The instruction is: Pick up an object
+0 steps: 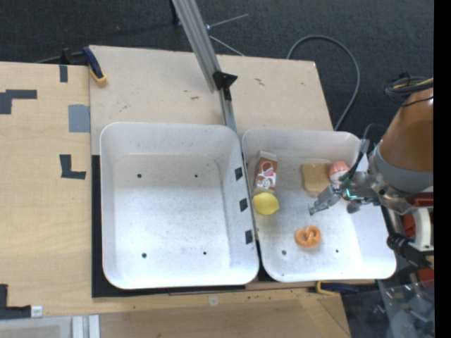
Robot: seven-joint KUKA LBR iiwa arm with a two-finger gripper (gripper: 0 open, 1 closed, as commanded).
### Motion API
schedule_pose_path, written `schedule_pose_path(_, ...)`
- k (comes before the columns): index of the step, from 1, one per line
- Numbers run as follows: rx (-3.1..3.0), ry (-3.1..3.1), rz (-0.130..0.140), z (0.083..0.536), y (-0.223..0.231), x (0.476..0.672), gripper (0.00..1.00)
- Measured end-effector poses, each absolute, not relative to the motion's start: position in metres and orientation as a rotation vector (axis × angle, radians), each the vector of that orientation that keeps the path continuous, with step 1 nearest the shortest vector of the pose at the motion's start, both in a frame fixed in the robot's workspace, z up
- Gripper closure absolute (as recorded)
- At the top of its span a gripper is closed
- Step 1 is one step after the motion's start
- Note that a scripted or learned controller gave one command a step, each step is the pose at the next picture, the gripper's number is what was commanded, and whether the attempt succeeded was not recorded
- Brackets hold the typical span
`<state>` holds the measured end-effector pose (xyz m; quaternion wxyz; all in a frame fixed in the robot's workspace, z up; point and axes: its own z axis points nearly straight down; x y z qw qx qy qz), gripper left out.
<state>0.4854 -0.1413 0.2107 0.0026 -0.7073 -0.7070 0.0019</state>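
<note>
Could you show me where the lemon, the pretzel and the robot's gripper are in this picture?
Lemon (266, 203): camera view, middle of the yellow fruit in the right bin.
Pretzel (307, 236): camera view, on its orange loops near the bin's front.
Gripper (321, 204): camera view, at the tips of its grey fingers.

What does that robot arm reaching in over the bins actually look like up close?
The arm is a thick rounded body: a broad orange band on top, then a smooth grey segment below. It narrows to a small metal end effector with thin grey fingers, with a spot of green by its wrist. A thin dark cable runs along the wrist.
</note>
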Motion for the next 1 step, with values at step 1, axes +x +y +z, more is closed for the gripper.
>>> schedule_pose_path(1,-2.218,-2.221,0.002,0.2126,-0.1410,0.4863,0.00)
